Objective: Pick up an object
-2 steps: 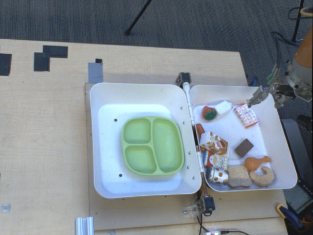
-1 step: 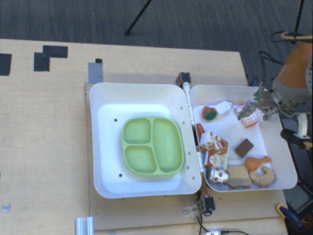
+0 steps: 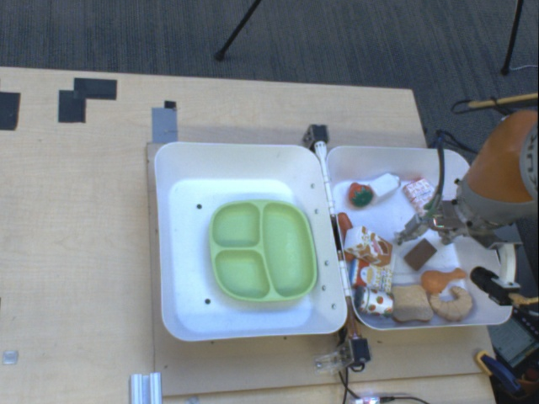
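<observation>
The counter (image 3: 76, 225) is pale wood and carries two shallow white bins side by side. The left bin (image 3: 181, 251) holds a green divided plate (image 3: 263, 251) lying flat in its middle, alone there, probably as the drop place for whatever gets lifted. The right bin (image 3: 396, 162) is the supply: its things lie loose and crowded toward the near side, the way tipped-in clutter settles. The arm (image 3: 505, 175) comes in from the right, its orange band over the bin's right rim and its wrist bent down and leftward into the bin. The end effector (image 3: 418, 225) sits low among the objects, over the middle of the right bin, just above a dark brown block (image 3: 420, 253); I cannot tell whether it is spread or pressed together, and nothing is seen between its tips. That block looks the likely target. Near it lie a tan bread-like piece (image 3: 410, 303), a pretzel-shaped toy (image 3: 452, 303) and an orange piece (image 3: 438, 280). Left of those lie colourful packets (image 3: 370, 255). At the far side lie a red strawberry-like toy (image 3: 361, 194) and a small red-and-white packet (image 3: 418, 192).
</observation>
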Controlling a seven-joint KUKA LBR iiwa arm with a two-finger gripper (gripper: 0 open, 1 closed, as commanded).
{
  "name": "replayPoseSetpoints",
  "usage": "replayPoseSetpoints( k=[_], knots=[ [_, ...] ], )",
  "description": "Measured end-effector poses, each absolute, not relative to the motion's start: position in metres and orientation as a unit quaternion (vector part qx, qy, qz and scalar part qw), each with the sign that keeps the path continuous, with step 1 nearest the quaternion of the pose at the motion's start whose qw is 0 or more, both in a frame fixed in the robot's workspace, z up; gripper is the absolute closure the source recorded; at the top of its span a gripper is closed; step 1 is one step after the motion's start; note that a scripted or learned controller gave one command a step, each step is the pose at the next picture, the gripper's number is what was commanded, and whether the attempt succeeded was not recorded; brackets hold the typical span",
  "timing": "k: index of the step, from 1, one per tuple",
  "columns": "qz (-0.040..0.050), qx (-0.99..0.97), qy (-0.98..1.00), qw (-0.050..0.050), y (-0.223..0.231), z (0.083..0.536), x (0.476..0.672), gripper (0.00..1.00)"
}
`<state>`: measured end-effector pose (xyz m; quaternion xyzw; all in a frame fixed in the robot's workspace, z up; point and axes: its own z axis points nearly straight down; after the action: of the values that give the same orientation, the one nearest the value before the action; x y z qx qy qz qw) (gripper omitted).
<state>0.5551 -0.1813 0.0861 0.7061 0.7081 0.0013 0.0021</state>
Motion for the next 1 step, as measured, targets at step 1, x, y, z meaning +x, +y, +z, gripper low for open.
replayPoseSetpoints(
  k=[1],
  knots=[
    [0.0019,0.706,0.708,0.002,-0.1891,0.0862,0.5464,0.0]
  ],
)
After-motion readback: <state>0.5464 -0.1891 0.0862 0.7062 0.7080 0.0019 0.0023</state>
